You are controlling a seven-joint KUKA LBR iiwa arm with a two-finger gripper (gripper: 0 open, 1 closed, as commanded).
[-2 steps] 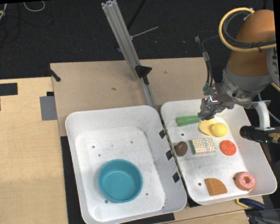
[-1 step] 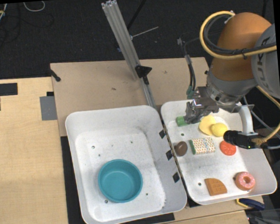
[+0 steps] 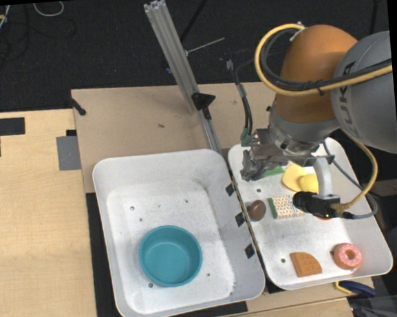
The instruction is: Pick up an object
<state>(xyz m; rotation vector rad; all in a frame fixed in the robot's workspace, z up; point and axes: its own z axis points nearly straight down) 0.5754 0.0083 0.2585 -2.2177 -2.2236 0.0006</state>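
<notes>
We find the arm's two-finger gripper low over the far left corner of the right-hand shallow white bin, close to the rim it shares with the left-hand white bin. We cannot tell how its jaws stand; the dark mechanism hides them, and we see nothing held in them.

The nearest candidate for the pick is the small round brown object, lying against the right bin's left rim, just beside the jaws and towards the bin's near edge. It looks round, with no long axis to align to, so in our judgement the coming move turns on a short shift towards the near edge and then a descent. Just to its right lies the small speckled green-and-white rectangular piece, close enough that it could be nudged.

Further right, the yellow rounded object sits partly under the wrist. Along the near edge of the right bin lie the flat orange-brown cracker-shaped piece and the pink ring-shaped doughnut toy, well apart from the jaws. The teal round plastic bowl rests in the left bin, near its near edge, and looks hard to pinch.
</notes>
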